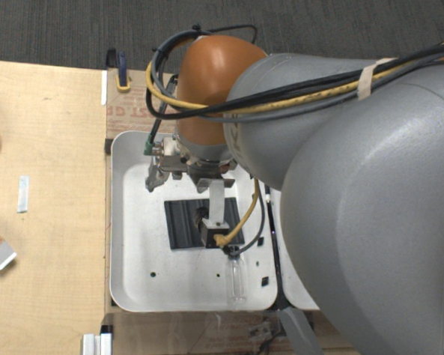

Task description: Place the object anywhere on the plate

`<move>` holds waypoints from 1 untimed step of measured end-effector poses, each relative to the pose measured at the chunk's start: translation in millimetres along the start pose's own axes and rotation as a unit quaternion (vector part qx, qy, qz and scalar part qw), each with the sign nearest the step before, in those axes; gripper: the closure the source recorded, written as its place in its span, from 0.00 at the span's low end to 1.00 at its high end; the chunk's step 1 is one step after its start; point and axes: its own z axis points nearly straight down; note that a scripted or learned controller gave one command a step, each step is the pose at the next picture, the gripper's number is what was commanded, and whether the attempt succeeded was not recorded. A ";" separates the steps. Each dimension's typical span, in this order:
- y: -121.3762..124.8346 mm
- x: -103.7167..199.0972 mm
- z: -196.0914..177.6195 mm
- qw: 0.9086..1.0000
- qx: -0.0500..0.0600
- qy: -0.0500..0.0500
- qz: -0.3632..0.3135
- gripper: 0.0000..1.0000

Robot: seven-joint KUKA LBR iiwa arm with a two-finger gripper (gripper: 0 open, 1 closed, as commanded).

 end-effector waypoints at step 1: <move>0.0 0.0 0.0 1.000 0.000 0.000 0.000 0.00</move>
